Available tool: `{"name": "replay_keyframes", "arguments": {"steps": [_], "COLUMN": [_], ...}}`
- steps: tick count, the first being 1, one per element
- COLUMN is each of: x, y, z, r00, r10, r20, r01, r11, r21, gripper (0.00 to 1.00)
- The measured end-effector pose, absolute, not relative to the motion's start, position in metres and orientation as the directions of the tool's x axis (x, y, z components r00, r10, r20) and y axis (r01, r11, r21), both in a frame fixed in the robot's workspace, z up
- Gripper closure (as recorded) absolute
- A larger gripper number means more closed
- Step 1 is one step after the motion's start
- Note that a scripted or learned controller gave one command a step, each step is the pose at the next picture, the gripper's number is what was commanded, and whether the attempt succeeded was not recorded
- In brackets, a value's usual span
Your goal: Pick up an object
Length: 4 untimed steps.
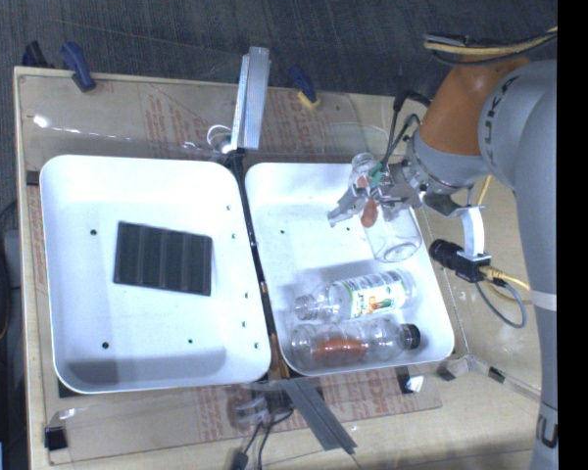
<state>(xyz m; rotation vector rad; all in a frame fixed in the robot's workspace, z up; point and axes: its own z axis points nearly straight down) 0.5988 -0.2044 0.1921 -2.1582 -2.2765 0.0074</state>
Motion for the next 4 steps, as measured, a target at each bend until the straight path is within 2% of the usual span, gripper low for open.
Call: {"name": "replay_keyframes", "arguments": {"steps": [1, 2, 3, 4], "x": [0.619, 0.658, 0.582, 0.630], "y": [-0.193, -0.207, -0.207, -0.208], "z": [0.162, 0.200, 0.138, 0.091], "r00": [-0.191, -0.232, -0.233, -0.325], "r10": [0.982, 0.973, 0.973, 0.946], "r20": [0.003, 0.000, 0.002, 0.001], "r01": [0.982, 0.973, 0.973, 0.946], "r11": [0.191, 0.232, 0.233, 0.325], "r21": [-0.006, -0.001, -0.006, -0.003], "gripper": [0.00, 0.00, 0.00, 0.00]}}
